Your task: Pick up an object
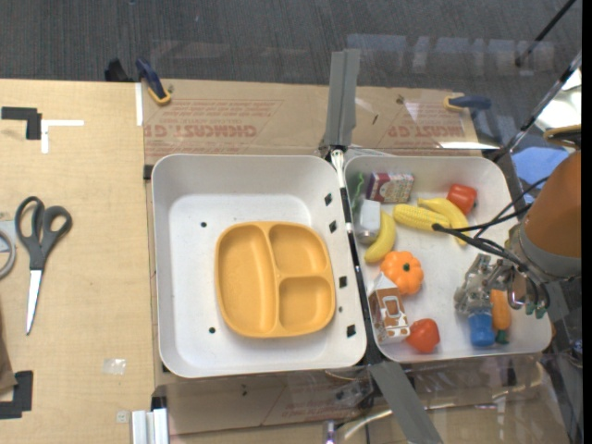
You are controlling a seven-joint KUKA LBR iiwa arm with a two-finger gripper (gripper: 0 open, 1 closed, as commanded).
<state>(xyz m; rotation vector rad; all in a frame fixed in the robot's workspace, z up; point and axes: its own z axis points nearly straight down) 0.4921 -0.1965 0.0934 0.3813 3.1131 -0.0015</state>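
Note:
The right bin (pixel 444 163) holds several small things. Two yellow bananas (pixel 430 215) lie near its back, and a third banana (pixel 381 239) curves along the left wall. An orange pumpkin (pixel 402 271) sits mid-bin, with a red tomato (pixel 424 335) and a small brown-and-white box (pixel 388 311) near the front. A red cup (pixel 461 196) and a purple-and-green carton (pixel 388 188) stand at the back. My gripper (pixel 474 292) hangs low over the bin's front right, just beside an orange carrot-like piece (pixel 500 308) and a blue block (pixel 481 329).
The left bin (pixel 176 248) carries a yellow divided plate (pixel 275 277). Scissors (pixel 39 239) lie on the wooden bench at far left. Black cables run from the arm (pixel 560 220) across the right bin's back corner.

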